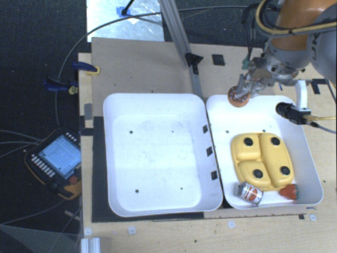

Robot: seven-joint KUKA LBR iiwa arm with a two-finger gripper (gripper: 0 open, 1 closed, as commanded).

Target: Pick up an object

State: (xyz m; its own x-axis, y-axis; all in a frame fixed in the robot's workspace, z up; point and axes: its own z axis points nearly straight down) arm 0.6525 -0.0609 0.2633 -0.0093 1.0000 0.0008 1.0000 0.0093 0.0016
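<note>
My gripper point(242, 93) hangs over the back rim of the right bin point(310, 167), near its left corner. It is shut on a small brown-red round object point(238, 98), which sits at its fingertips and looks lifted off the bin floor. Lower in the same bin lies a large yellow block with several black dots point(262, 161). At the bin's front edge, a small red and white can point(249, 193) lies on its side and a small red object point(288, 192) sits to its right.
The left bin point(113, 157) stands beside the right one, with a shared rim between them. A grey pole point(176, 28) slants over the bench behind the bins. A teach pendant point(55, 159) lies off the bench to the left.
</note>
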